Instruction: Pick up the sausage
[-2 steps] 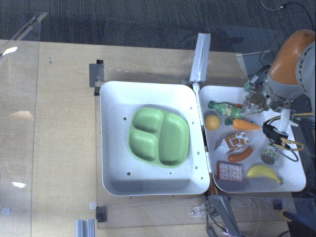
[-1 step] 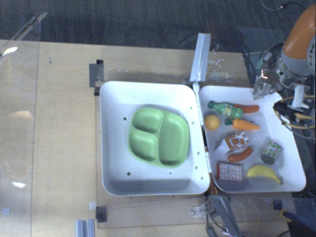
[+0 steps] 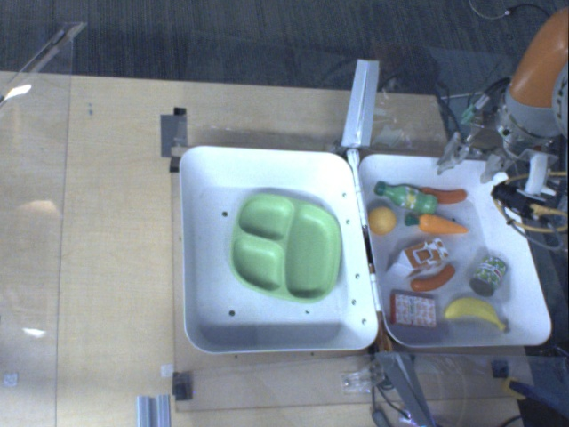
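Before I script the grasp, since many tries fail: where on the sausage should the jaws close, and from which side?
Grip the sausage at its middle, coming straight down from above, jaws closing across its short width. It lies flat and slanted in the right bin, with the small house-like toy close above it and the patterned box close below, so a sideways approach looks cramped.

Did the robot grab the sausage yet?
Not yet. The sausage lies in the right bin, between the carrot and the banana. The gripper is up at the bin's far edge, apart from it. Reaching over, gripping and lifting are all left.
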You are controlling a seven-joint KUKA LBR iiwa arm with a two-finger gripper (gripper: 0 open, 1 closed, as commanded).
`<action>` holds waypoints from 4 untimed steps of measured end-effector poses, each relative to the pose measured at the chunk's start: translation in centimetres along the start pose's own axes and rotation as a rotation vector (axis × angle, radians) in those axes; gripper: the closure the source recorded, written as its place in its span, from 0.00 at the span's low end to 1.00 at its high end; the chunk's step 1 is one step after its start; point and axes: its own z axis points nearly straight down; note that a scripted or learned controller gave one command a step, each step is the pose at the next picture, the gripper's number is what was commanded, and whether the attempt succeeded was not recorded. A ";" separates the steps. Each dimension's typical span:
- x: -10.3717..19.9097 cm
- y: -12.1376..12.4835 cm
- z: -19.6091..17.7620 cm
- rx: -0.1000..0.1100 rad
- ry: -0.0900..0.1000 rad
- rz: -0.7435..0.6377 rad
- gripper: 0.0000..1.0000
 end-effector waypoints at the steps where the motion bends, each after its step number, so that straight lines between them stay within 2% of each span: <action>1: 1.5 -0.4 1.7 0.001 0.000 -0.020 0.00; 2: 1.6 -0.8 -2.6 -0.001 0.000 -0.057 0.00; 3: 0.8 -1.6 -2.2 0.002 0.000 -0.130 0.00; 4: 2.4 -2.7 -2.9 0.001 0.000 -0.189 0.00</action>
